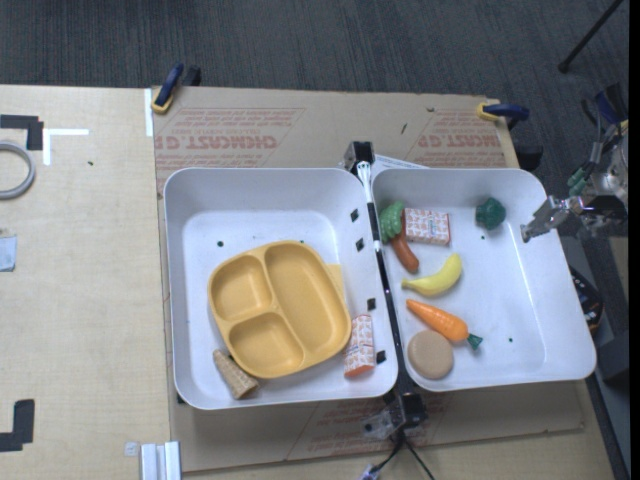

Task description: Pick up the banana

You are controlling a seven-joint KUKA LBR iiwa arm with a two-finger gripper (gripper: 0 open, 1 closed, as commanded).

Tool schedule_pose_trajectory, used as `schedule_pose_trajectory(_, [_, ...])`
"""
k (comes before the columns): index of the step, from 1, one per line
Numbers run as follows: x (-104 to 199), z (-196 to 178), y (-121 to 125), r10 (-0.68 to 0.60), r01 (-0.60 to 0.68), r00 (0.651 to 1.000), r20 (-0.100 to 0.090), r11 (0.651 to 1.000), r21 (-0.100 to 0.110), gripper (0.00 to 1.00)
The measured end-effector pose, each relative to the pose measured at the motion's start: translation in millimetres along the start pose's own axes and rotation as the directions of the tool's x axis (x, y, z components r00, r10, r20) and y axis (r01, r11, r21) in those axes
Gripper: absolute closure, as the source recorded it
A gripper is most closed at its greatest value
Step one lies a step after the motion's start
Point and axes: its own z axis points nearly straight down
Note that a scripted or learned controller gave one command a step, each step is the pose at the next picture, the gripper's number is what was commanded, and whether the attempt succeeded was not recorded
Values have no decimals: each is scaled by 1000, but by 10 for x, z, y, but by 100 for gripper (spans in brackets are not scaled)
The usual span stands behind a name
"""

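Even, fairly bright overhead light falls on the two shallow glossy white plastic bins (pixel 200 368), which show soft sheen and only faint shadows beneath the compartmented yellow plastic plate (pixel 280 308), while the dark grey carpeted floor (pixel 350 28) stays dim and fine detail is slightly soft throughout.

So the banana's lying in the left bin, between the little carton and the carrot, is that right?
Not quite. The camera view shows the banana in the right bin, not the left one. The rest holds: it lies between the little carton and the carrot.
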Motion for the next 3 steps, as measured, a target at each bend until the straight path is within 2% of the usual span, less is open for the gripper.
schedule_pose_trajectory(1, [947, 1018, 41, -35, 35, 999, 0, 999, 1, 0])
schedule_pose_trajectory(2, [1022, 1420, 219, -327, 327, 945, -1, 945, 0, 0])
schedule_pose_trajectory(3, [1016, 1315, 227, -325, 325, 946, 1, 946, -2, 100])
